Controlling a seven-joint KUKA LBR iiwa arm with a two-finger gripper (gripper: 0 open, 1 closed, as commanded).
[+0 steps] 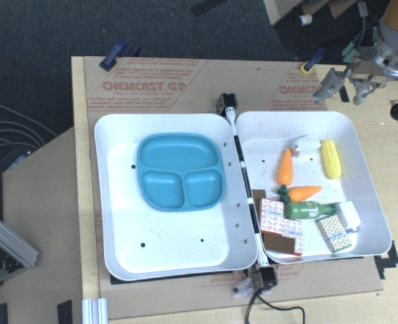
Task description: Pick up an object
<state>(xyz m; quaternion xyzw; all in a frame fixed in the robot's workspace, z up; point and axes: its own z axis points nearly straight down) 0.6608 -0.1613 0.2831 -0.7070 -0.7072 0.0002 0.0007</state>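
Patterned cartons [280, 223] and a green bottle [308, 210] crowd the right bin's [361, 144] near end, beside two carrots [286, 167] and corn [330, 158]. Beyond its far rim, the gripper [347, 86] hangs open, holding nothing, its arm cut off at the frame's edge.

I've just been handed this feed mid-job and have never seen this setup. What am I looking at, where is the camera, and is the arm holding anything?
This is one fixed camera above a bench, looking down at a slant. Two shallow white bins sit side by side. The left bin holds a blue divided plate. The right bin holds small toy items: a yellow corn cob, two orange carrots, one upright and one lying across, a green bottle, and a few small printed boxes near the front edge.

The machine is a robot arm reaching in from the right. Its two-finger gripper hangs at the top right, beyond the right bin's far rim, over the bench board. Nothing sits between its fingers, which look spread, so no object has been picked up yet.
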